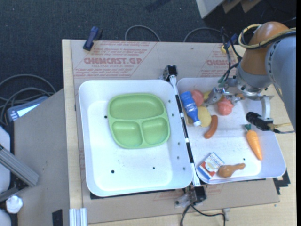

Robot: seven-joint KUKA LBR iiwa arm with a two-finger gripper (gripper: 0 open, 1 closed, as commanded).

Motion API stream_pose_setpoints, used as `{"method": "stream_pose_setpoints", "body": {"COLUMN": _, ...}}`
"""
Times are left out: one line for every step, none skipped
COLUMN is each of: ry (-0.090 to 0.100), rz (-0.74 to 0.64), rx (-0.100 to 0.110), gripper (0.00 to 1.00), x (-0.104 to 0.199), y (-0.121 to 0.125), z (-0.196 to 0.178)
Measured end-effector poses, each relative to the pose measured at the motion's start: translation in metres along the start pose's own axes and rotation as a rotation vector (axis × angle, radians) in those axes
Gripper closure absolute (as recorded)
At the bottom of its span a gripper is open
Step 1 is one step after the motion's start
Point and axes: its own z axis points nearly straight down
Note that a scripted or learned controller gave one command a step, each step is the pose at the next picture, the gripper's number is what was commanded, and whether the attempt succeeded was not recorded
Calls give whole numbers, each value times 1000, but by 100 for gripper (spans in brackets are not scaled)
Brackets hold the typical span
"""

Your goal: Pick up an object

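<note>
Two white bins are set side by side on the bench; the left bin (94,140) bears a green tray (138,120) with three compartments; the right bin (275,161) is scattered with toy food. The arm (263,51) is seen reaching in from the right, and the gripper (222,95) is lowered over the far part of the right bin; whether its fingers are open or closed cannot be told, since they are blurred against the objects beneath. A red ball (225,107) is placed just beside the gripper, toward the near side; a blue bottle (189,107) is laid along the bin's left wall; a yellow piece (204,114) is found touching the bottle, and a sausage (211,126) is angled just below it. A carrot (254,143) is laid near the right wall; a drumstick (229,169) and a small packet (210,165) are placed together at the near edge.
</note>
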Motion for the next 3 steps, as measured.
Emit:
{"method": "stream_pose_setpoints", "body": {"ry": -2, "rz": -1, "rx": -2, "gripper": 100, "x": 0, "y": 1, "z": -10}}
{"method": "stream_pose_setpoints", "body": {"ry": 0, "rz": 2, "rx": -1, "gripper": 100, "x": 14, "y": -81, "z": -54}}
{"method": "stream_pose_setpoints", "body": {"ry": 0, "rz": 0, "rx": -4, "gripper": 100, "x": 86, "y": -53, "z": -100}}
